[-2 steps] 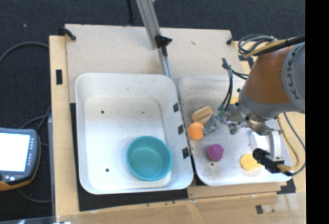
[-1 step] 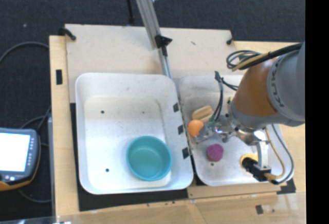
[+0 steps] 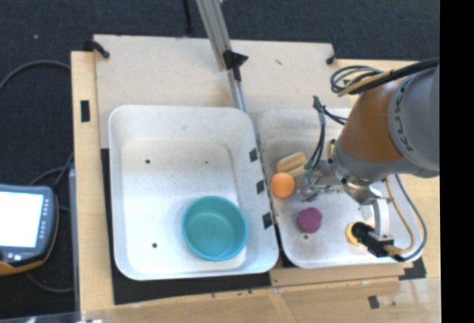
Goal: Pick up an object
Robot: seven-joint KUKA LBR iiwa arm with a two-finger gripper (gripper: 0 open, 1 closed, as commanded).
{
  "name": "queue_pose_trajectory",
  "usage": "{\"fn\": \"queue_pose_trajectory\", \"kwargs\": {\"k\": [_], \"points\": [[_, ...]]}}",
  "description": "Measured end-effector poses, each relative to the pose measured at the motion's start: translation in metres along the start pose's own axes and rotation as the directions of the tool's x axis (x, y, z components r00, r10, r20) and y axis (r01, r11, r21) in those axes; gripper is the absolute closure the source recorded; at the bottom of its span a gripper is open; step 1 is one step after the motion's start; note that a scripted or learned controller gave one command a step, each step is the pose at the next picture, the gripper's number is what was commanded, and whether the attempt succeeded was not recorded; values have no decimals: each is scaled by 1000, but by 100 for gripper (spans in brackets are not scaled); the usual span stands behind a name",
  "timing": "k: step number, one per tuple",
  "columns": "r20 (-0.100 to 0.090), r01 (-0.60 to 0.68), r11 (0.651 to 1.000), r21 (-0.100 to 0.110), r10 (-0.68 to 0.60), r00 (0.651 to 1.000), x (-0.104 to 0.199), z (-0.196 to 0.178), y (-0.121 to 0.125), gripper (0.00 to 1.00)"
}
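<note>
- Two shallow white bins lie side by side on the bench: the left bin [image 3: 129, 129] and the right bin [image 3: 285, 125].
- The left bin holds one teal bowl [image 3: 215, 227], upright, near its front edge.
- The right bin holds an orange ball [image 3: 282, 185] against its left wall, a tan oblong piece [image 3: 292, 162] just behind the ball, and a purple lump [image 3: 309, 220] nearer the front edge.
- The gripper [image 3: 314, 187] hangs over the right bin, just right of the orange ball and above the purple lump. Whether it is open or closed cannot be told.

orange ball [image 3: 282, 185] | right bin [image 3: 285, 129] (by its wall); purple lump [image 3: 309, 220] | nearby
</note>
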State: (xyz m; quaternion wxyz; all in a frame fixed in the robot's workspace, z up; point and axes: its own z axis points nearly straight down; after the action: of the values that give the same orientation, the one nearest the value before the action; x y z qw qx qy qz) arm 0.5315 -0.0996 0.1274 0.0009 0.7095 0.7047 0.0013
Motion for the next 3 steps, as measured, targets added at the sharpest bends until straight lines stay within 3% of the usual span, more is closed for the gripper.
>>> {"fn": "queue_pose_trajectory", "kwargs": {"k": [2, 3], "points": [[2, 10, 1000, -6, -10, 1000, -2, -106, 7, 100], [2, 10, 1000, -3, -10, 1000, -3, -139, 9, 100]]}}
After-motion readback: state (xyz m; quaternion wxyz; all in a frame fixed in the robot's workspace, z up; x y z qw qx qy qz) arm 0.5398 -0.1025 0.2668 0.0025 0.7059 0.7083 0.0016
